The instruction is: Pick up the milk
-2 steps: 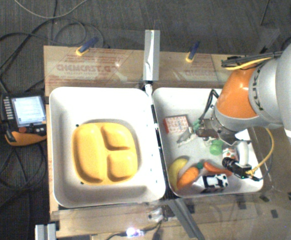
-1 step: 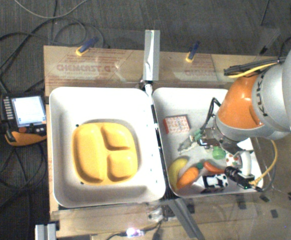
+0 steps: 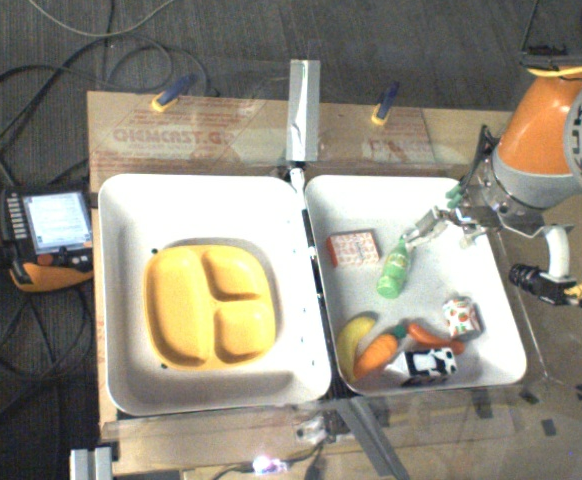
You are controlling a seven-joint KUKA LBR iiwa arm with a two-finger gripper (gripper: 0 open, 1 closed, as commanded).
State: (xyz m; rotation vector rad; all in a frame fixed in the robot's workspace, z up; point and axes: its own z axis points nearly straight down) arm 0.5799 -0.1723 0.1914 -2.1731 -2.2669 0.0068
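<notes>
The hand (image 3: 423, 230) hangs over the upper right part of the right bin (image 3: 351, 203), reaching in from the arm (image 3: 541, 143) at the right edge. Its thin pale fingers (image 3: 433, 220) point down and to the left, and their tips lie just above the cap end of a green bottle (image 3: 393, 271); whether they are spread or closed I cannot tell, and nothing is seen between them. The arm's orange band sits above the grey wrist, tilted toward the bin.

The milk (image 3: 426, 364) lies well apart from the hand, at the bin's lower edge — a small carton on its side, white with black cow-like patches. It touches an orange carrot (image 3: 376, 354), which lies beside a yellow banana (image 3: 353, 335). Just above and to the right of the milk stands a small white box with red-orange marks (image 3: 462, 317). A pink and white box (image 3: 354, 249) lies left of the green bottle.

The left bin (image 3: 121, 208) holds a yellow divided tray (image 3: 211, 303). Both bins rest on the table (image 3: 201, 133) — a brown surface with blue and yellow clamps at its far edge.
</notes>
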